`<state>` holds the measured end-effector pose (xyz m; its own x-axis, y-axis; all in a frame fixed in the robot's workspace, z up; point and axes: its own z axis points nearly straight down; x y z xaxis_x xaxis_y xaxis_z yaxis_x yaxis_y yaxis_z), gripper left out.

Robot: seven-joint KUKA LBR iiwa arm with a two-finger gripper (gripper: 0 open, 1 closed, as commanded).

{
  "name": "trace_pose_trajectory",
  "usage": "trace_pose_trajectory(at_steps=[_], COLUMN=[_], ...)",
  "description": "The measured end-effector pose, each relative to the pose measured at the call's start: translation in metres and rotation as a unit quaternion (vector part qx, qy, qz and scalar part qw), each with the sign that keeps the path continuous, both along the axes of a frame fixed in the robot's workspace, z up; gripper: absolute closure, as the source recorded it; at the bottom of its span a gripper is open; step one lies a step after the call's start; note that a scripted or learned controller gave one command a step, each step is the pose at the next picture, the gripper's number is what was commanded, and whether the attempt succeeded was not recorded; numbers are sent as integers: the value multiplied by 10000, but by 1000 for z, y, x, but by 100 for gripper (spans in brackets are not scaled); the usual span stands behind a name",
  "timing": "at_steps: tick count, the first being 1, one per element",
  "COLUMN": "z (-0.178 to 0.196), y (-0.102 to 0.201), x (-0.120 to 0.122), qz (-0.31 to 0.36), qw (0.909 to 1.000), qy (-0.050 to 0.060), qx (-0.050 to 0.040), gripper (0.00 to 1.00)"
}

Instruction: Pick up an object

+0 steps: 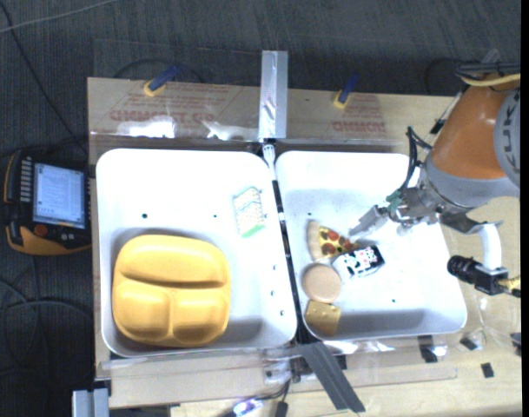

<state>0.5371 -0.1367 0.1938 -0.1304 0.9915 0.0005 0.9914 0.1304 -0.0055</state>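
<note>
Camera view shows the grey two-finger gripper (366, 224), finger state impossible to tell, poised over the small black-and-white patterned object (362, 261), seemingly lining up a grasp.

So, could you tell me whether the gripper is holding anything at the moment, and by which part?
Nothing is held. The gripper hovers in the right bin, just above the pizza slice.

Both bins (186, 168) were white. A big yellow block (171, 285) filled one; the other held a black-and-white dotted piece (362, 261), a tan disc (320, 282) and a golden-brown wedge (323, 318).
</note>
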Motion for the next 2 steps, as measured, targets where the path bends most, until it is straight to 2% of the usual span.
trace_pose_trajectory(at_steps=[1,2], z=[-25,-38], y=[-62,0], x=[9,-14], qz=[-110,1533], qw=[9999,9882], qy=[5,4], qx=[-11,20], gripper=[0,0])
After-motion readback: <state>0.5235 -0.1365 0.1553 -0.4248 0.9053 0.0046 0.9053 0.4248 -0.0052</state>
